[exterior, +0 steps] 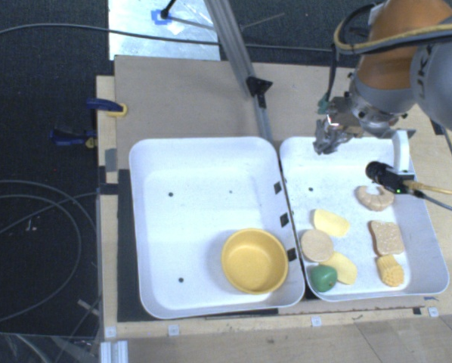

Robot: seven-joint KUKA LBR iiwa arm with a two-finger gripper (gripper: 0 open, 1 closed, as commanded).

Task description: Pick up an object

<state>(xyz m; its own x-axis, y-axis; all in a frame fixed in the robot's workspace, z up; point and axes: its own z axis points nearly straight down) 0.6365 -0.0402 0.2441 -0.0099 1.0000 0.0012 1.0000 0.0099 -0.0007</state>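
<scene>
The bench carries two shallow white bins side by side. The left bin (181,174) holds one item: a yellow bowl (255,260), upright, against the bin's near edge toward its right corner.

The right bin (328,184) holds the loose food pieces, all grouped in its near half. A pale croissant-shaped piece (374,197) lies near the right edge. A yellow wedge (330,222) lies toward the middle, with a round tan disc (316,245) just nearer the front edge. A green piece (323,277) sits at the near left corner, touching a second yellow piece (343,268). A slice of toast (386,237) lies by the right edge, and a yellow corn-like piece (391,270) sits near the near right corner.

The gripper (328,144) hangs over the far edge of the right bin, well apart from every food piece. Nothing is visible between its fingers; whether they stand wide or narrow cannot be told from this view.
</scene>
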